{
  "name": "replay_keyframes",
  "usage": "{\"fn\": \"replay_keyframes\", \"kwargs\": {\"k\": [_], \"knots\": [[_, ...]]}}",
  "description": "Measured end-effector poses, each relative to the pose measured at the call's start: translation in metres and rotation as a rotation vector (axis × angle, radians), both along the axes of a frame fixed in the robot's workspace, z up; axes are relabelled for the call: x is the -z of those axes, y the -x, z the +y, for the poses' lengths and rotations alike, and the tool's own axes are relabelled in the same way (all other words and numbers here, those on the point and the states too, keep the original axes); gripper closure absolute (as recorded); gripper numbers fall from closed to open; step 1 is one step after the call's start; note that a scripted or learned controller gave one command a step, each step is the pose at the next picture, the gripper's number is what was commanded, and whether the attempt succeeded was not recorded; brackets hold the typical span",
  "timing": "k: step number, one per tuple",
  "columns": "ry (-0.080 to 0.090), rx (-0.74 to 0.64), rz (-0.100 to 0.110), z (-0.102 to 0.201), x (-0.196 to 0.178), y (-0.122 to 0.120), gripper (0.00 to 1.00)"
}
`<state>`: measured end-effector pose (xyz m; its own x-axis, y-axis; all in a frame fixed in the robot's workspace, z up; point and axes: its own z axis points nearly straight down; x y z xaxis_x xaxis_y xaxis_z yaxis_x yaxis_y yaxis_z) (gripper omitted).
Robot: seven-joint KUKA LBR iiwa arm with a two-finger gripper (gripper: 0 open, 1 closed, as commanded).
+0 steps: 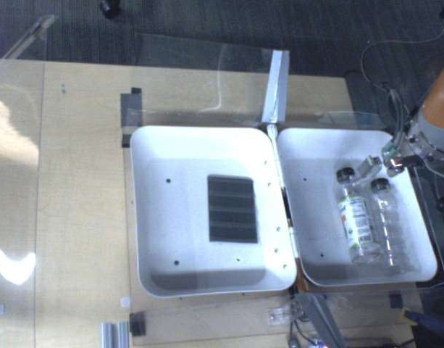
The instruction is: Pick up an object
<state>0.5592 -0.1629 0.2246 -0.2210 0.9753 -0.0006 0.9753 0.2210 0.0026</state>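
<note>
Two clear plastic bottles with black caps lie side by side in the right bin (308, 194). The left bottle (355, 222) bears a white and green label. The right bottle (387, 227) is bare. In the left bin (164, 158) a dark ribbed rectangular block (232, 209) lies flat near the middle. My gripper (381, 165) reaches in from the right and hangs at the far right part of the right bin, just beyond the two bottle caps. Its fingers (369, 167) stand open with nothing between them.
The grey arm with its orange band (439, 100) crosses the right bin's far right corner. A metal strip (274, 85) sticks out behind the gap between the bins. Cables (384, 56) lie behind the right bin. Clear plastic sheeting covers the bench's left side.
</note>
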Motion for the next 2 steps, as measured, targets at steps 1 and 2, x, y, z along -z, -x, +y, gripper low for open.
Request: {"fn": "replay_keyframes", "kwargs": {"k": [1,2], "knots": [[0.000,-0.039,0.001,0.001,0.105,-0.014,0.00],[0.002,-0.106,-0.008,-0.008,0.136,-0.035,0.00]]}}
